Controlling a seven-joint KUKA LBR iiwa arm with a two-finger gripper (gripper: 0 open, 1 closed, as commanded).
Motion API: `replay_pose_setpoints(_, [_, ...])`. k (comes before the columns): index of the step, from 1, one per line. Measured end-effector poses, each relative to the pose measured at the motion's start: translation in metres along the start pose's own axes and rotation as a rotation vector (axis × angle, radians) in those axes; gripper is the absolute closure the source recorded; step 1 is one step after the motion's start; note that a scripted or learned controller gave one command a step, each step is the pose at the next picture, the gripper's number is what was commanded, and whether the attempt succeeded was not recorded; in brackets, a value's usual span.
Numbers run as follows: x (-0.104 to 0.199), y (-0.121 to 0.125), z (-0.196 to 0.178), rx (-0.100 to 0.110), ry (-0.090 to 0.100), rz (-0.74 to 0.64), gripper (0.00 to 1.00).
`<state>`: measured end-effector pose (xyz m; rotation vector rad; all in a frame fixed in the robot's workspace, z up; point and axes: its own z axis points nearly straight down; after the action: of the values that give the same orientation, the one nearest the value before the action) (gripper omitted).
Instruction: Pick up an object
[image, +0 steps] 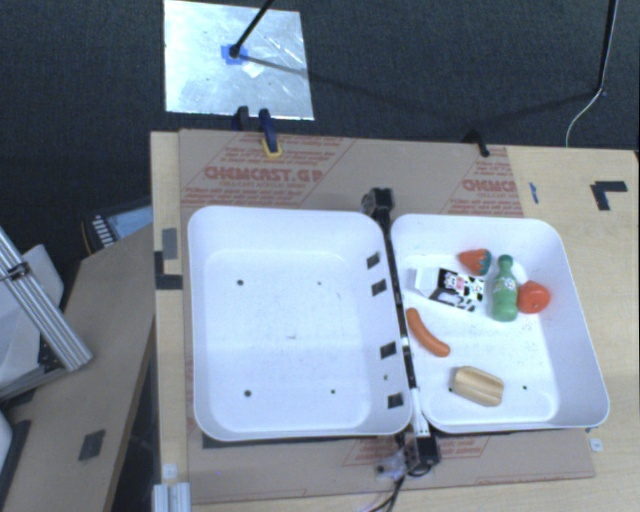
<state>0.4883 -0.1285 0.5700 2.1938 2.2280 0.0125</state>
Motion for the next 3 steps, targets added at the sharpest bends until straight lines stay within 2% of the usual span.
replay_pose_setpoints(3, [0.0, 0.002, -0.034, -0.012, -0.004, -0.011, 1.0])
